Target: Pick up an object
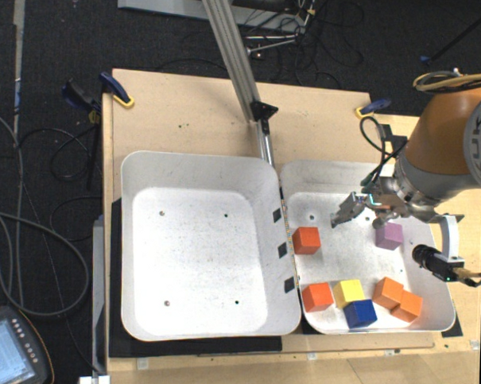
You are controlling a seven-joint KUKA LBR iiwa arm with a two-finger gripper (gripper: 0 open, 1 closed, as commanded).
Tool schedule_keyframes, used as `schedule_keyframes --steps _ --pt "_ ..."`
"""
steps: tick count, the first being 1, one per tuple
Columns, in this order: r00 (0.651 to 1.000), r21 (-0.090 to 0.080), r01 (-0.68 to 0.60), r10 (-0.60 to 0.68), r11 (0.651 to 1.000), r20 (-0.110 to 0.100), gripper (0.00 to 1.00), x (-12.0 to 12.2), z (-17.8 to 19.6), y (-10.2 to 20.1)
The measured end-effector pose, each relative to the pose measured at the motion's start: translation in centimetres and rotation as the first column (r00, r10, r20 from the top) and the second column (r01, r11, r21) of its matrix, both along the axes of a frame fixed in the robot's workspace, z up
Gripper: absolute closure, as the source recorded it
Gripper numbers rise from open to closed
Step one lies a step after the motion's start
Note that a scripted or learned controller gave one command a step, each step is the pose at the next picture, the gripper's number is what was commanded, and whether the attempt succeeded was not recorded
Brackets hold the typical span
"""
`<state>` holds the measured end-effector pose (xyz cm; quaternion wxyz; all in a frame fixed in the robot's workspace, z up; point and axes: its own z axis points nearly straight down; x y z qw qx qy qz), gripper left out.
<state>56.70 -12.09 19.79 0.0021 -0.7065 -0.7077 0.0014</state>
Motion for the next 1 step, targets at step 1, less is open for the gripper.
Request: schedule_keyframes --steps 1 --pt "1.0 -0.001 0.002 -0.002 1.0 0.005 0.0 0.1 0.24 -0.03"
